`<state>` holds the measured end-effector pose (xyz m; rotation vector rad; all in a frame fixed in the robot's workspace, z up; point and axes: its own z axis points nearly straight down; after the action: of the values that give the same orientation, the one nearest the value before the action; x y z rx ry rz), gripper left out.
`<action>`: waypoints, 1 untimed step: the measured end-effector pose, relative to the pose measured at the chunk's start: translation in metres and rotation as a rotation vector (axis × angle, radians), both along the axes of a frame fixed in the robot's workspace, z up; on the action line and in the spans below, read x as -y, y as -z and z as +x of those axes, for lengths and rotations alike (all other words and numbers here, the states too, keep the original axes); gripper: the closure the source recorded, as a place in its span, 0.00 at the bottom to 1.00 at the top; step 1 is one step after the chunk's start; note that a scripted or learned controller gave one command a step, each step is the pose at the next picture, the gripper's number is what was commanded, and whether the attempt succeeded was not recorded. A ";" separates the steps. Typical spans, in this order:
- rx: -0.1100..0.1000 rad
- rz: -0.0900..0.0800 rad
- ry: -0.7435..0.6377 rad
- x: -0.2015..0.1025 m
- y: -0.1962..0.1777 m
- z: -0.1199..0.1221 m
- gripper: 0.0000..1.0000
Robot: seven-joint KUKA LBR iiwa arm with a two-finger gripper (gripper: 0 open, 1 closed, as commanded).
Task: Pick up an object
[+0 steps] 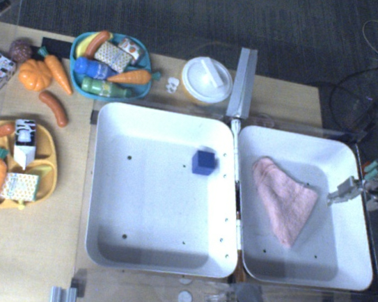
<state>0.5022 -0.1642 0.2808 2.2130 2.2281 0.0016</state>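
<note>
1. Sitting in the left bin [112, 170], a blue cube [204, 162] lies near the divider.
2. Right of that cube, a pink cloth [284, 200] lies crumpled in the right bin [341, 264].
3. Further right, the gripper [343, 191] hovers beside the cloth.

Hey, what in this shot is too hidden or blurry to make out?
- End effector, camera view: small and blurred at the right bin's edge; its finger state is unreadable.
- Arm: cut off by the frame's right edge.
- Cloth: its underside is hidden.
- Blue cube: far faces hidden.
</note>
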 end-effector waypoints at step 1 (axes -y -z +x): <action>0.000 0.000 -0.057 -0.018 0.029 0.019 0.00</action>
<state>0.5213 -0.1461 0.2522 2.1482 2.2904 0.0019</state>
